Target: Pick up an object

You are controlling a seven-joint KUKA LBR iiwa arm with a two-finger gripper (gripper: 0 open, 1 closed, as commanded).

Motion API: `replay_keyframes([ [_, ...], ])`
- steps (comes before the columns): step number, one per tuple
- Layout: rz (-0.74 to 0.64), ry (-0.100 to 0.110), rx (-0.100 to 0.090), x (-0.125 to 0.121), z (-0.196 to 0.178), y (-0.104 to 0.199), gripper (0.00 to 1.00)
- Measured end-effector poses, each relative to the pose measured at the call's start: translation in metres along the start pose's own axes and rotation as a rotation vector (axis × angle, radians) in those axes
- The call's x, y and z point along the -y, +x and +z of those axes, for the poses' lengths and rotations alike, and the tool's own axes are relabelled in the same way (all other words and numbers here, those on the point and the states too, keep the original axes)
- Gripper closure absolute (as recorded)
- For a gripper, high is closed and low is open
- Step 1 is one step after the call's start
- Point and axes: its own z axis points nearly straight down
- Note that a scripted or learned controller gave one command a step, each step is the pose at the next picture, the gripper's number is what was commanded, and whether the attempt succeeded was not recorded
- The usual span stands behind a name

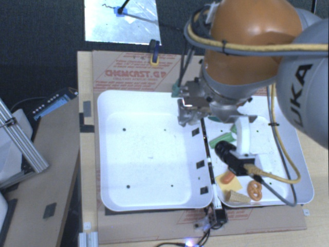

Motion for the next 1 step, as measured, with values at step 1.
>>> replay_keyframes([
  [1, 0.007, 0.011, 0.006, -0.0452, -0.0168, 0.0331, 1.00],
])
